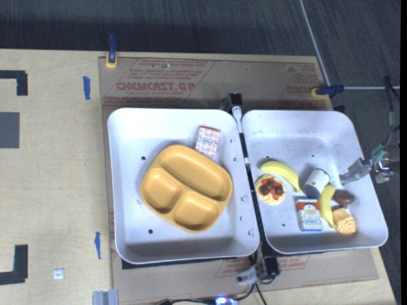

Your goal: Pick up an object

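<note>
While I watched from above, the right bin (356, 132) held a small carton (309, 214) and a cracker-like piece (344, 221) at its near side. Beside them a small banana (327, 203) lay with its long axis near to far, touching a brown lump (344, 197). Farther back sat a grey can (316, 181), a round pizza toy (271, 189) and a larger banana (282, 172) angled left-far to right-near. The left bin (127, 138) held a yellow divided tray (186, 187) and a small packet (207, 140). The gripper (356, 169) sat at the right bin's right rim, and whether it was clenched I couldn't tell.
</note>
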